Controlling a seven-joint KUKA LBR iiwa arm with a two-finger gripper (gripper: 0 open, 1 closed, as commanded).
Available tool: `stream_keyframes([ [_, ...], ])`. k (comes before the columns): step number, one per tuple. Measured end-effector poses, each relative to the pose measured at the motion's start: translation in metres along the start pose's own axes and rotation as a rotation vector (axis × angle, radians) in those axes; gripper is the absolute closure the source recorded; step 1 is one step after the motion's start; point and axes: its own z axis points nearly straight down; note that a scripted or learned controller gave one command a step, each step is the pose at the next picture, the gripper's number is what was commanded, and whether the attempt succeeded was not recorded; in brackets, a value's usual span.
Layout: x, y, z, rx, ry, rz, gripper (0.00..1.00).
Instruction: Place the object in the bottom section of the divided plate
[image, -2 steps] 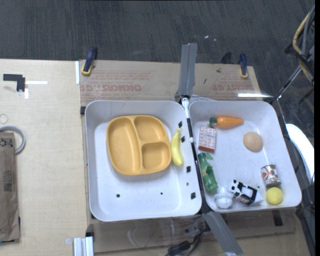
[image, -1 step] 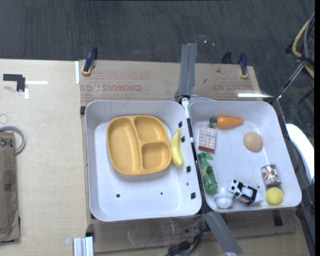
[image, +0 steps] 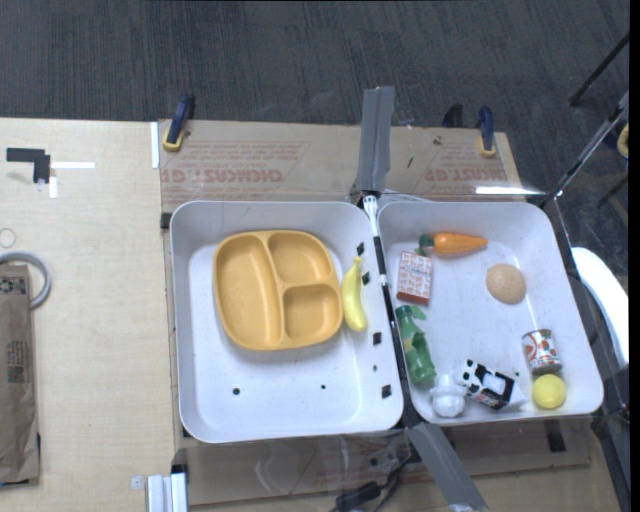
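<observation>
A yellow divided plate (image: 240, 295) lies in the left bin (image: 280, 400), with one long section on its left and two smaller sections on its right. All its sections hold nothing. A banana (image: 353, 296) lies just off the plate's right rim, against the bin's right wall. The right bin (image: 560, 250) holds a carrot (image: 456, 243), a small red-and-white box (image: 414, 277), a tan egg-shaped object (image: 506, 283), a green bottle (image: 414, 346), a small can (image: 540, 351), a yellow lemon (image: 548, 391), a black-and-white toy (image: 489, 384) and a white object (image: 448, 402).
A grey divider (image: 376, 140) rises behind the seam between the bins. Cardboard (image: 260, 160) held by blue clamps (image: 179, 120) lies behind them. A brown paper bag (image: 15, 370) rests on the wooden bench at the far left.
</observation>
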Motion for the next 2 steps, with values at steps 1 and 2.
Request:
stream_keyframes([
  [1, 0.111, 0.024, 0.054, -0.001, 0.001, -0.235, 1.0],
  [2, 0.111, 0.042, -0.001, -0.001, 0.001, 0.082, 1.0],
])
